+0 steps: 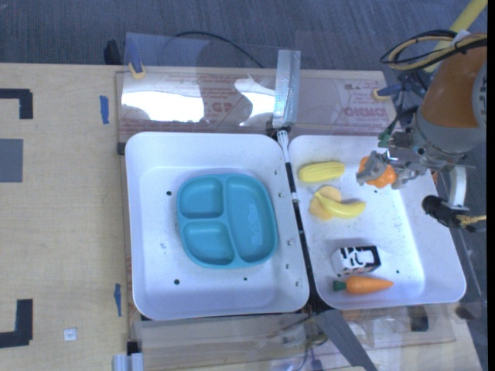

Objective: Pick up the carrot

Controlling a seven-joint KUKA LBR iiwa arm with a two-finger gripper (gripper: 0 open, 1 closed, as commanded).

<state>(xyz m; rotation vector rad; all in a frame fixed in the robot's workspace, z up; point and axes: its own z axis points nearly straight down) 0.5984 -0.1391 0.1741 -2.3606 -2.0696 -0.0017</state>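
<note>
Desk (54, 230): light wood surface, bearing two shallow white bins side by side, with black angle marks and blue tape tabs toward its 9 o'clock edge.

Left bin (147, 284): white, rounded corners. Holds one teal divided plate (228, 221) with three compartments, set near the bin's centre.

Right bin (433, 273): white, touching the left bin along a shared seam. Contents as follows.

Carrot (363, 285): orange body with a dark green stub at its 9 o'clock end, lying flat and lengthwise across the bin floor at the bin's 6 o'clock side, close to the front wall. Nothing grips it.

Black-and-white block (356, 258): small, cow-patterned, just beside the carrot at its 12 o'clock side.

Banana (335, 205): yellow, curved, near the bin's centre-left.

Corn-like yellow piece (321, 171): oblong, at 12 o'clock from the banana, near the seam.

Arm (452, 91): grey with an orange band, entering from 3 o'clock, with yellow and black cables looped above it.

Gripper (379, 172): hangs over the 1 o'clock part of the right bin, well apart from the carrot. A small orange object (381, 178) sits at the fingers; whether they are clenched on it or merely over it cannot be told.
</note>
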